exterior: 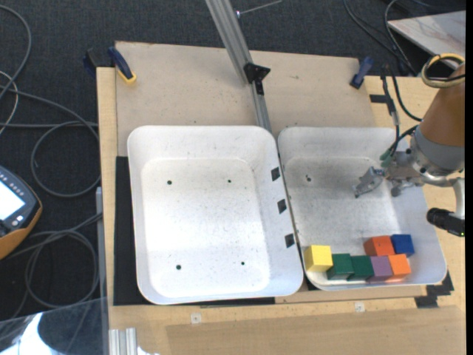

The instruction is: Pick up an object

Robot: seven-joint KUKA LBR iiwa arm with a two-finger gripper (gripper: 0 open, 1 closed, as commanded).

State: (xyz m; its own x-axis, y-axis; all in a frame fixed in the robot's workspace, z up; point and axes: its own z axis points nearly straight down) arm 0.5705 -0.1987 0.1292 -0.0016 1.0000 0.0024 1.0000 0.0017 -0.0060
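the tool point(367, 183) hangs over the right bin point(325, 150) (grip state unclear), with the blocks point(366, 261) grouped at the bin's near edge.

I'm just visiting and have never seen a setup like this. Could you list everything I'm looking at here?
bins: 2, white, side by side on the bench; left bin, right bin
blocks: about 7, yellow, green, purple, orange, red, blue, clustered at the right bin's near edge
clamps: 2, blue, at the board's far corners
metal pole: 1, grey, slanting over the far side
cables: several, black, on the dark floor
arm: 1, grey and orange, from the right
hand: 1, grey, above the right bin
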